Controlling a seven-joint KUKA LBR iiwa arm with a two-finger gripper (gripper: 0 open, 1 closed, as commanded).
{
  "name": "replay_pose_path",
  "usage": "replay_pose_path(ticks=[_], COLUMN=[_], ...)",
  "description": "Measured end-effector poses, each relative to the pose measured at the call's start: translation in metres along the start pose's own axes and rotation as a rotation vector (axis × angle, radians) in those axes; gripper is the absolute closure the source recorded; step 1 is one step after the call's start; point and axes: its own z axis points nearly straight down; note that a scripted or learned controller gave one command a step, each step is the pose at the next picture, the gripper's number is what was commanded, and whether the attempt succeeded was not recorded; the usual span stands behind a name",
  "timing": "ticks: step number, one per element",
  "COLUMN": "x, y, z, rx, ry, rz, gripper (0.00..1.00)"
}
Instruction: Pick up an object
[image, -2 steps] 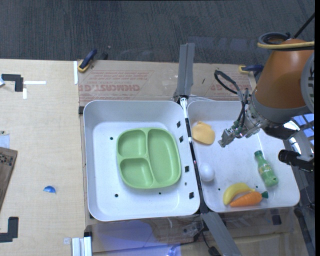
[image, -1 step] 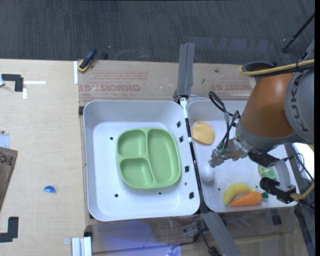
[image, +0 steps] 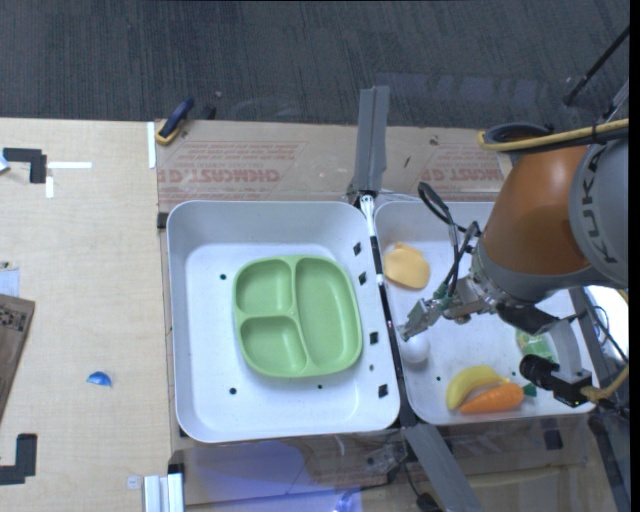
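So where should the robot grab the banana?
Probably across the middle of the banana, coming straight down from above. It lies flat in the right bin, curved, with the carrot tight against its lower side, so fingers fit best across the narrow width at its free left half.

Dark grey carpet floor (image: 260, 50) beyond the bench; pale wood benchtop (image: 80, 300) at left, brown cardboard sheet (image: 250, 160) lying flat behind the bins; even overhead light
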Motion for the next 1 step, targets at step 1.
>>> replay_pose_path(ticks=[1], x=[-0.0563], y=[-0.0322], z=[-0.0002], rx=[-0.001], ry=[0.000], rz=[0.200], gripper=[0.00])
